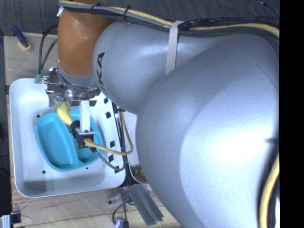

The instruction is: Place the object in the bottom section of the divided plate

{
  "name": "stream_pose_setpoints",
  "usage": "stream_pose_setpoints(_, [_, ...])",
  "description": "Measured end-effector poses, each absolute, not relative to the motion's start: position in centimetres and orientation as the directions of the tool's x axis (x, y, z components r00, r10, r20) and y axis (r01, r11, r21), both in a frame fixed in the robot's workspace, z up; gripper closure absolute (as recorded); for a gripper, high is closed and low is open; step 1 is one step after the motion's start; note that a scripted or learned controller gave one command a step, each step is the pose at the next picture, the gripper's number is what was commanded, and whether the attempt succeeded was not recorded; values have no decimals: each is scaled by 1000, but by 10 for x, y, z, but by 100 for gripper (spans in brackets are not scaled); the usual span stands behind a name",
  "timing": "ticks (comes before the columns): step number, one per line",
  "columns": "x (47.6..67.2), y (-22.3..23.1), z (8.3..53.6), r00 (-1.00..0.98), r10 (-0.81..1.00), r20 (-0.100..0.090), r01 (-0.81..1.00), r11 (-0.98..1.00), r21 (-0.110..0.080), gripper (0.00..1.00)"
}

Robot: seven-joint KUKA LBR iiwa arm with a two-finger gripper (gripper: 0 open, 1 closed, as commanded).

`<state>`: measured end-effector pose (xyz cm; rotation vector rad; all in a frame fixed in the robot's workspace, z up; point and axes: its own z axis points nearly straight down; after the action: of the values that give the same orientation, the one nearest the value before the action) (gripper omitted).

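Observation:
A blue divided plate [56, 144] lies in the left white bin [21, 127]. My gripper [61, 103] hangs below the orange wrist band, over the plate's upper edge. A small yellow object [64, 115], shaped like a banana, sticks out just beneath the gripper and reaches the plate's top rim. I cannot tell whether the object is held or resting on the plate. Part of the plate's right side is hidden by the wrist hardware.
The bulky grey arm [199, 118] covers the right half of the view, including the right bin. A blue-handled tool [19, 36] lies on the wooden bench at the top left. The left bin's lower floor [57, 179] is bare white.

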<state>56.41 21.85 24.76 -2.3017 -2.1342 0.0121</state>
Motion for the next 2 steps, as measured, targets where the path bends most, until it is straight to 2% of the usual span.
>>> stream_pose_setpoints(1, [564,218,248,75,997,-4,997,-75,-7,0])
stream_pose_setpoints(2, [564,219,253,68,998,-8,998,-68,-14,100])
